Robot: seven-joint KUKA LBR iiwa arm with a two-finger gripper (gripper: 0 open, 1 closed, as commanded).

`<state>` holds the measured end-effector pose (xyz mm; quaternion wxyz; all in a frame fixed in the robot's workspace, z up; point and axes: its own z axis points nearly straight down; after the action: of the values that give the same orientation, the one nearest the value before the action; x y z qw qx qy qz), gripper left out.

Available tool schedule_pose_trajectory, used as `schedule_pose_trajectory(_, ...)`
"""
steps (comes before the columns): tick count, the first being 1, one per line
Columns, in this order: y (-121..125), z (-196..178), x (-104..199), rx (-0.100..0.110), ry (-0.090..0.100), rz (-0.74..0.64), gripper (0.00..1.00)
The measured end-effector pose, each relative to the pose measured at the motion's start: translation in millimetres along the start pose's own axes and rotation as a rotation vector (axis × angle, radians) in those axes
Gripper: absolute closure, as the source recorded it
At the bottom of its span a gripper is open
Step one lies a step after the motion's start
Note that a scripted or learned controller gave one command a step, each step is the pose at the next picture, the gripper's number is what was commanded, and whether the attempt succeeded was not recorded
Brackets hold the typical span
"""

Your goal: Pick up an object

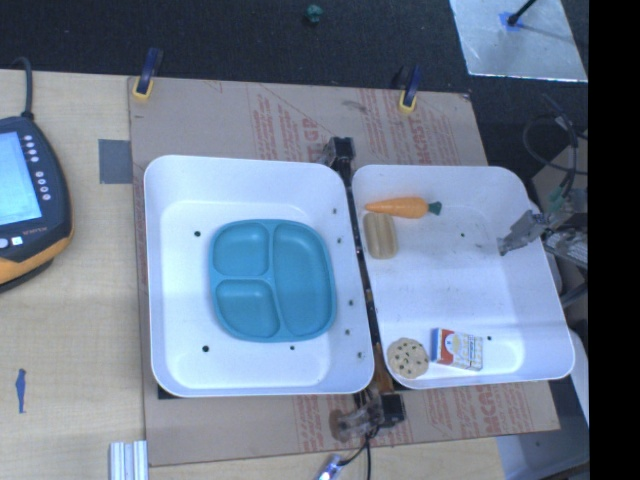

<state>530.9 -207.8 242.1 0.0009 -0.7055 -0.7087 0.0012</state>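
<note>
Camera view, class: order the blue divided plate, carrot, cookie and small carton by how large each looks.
1. Blue divided plate, clearly largest.
2. Carrot, longest of the rest.
3. Small carton.
4. Cookie.
The carton and cookie look close in size, so that ordering is unsure.

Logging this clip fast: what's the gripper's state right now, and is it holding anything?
Gripper: at the right bin's right edge, nothing seen between its fingers; open or closed cannot be told.
</note>
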Motion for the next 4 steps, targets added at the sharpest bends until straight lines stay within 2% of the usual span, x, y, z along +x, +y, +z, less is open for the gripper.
schedule_pose_trajectory(1, 74, 129, 42, 0.004, 0.000, -0.001, 0.00)
schedule_pose_trajectory(2, 126, 121, 76, -0.001, 0.001, 0.000, 0.00)
schedule_pose_trajectory(3, 127, 137, 114, -0.002, 0.000, -0.001, 0.00)
schedule_pose_trajectory(4, 126, 126, 112, -0.001, 0.000, 0.000, 0.00)
